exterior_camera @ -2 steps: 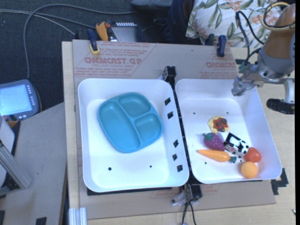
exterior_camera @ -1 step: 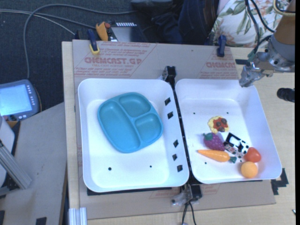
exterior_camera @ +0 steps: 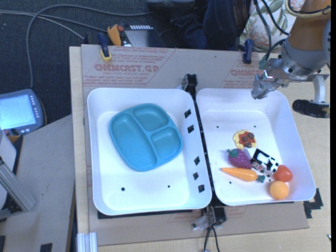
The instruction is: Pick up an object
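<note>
The arm has an orange band above a grey wrist. Black cables loop beside it. Its gripper is grey metal

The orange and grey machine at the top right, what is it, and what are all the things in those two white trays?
That is a robot arm, seen by one camera looking down from above at a slant. Its claw hangs over the far edge of the right bin, holding nothing. That bin holds toy food: a carrot, purple grapes, a tomato, an orange, a small pizza and a black-and-white piece. The left bin holds a blue divided plate. The arm is meant to pick something up.
</note>
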